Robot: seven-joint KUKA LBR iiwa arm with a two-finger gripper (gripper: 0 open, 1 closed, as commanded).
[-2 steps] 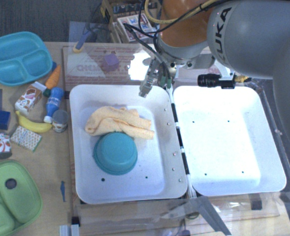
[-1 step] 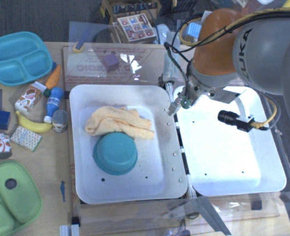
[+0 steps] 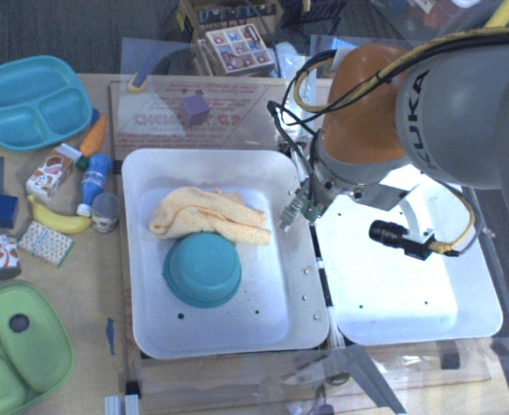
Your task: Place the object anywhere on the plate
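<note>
Gripper [image 3: 289,215] at left bin's [image 3: 142,258] right wall; aperture and contents cannot be told | yellow cloth [image 3: 209,213] just left of gripper, long axis left-right | teal bowl [image 3: 203,269] lower-left, touching cloth

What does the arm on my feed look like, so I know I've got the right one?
A bulky grey KUKA arm with dark KUKA lettering on its shell and a rounded orange band above the wrist. Black and yellow cables loop alongside the wrist. Its small metallic end effector is slim and silver-grey.
</note>
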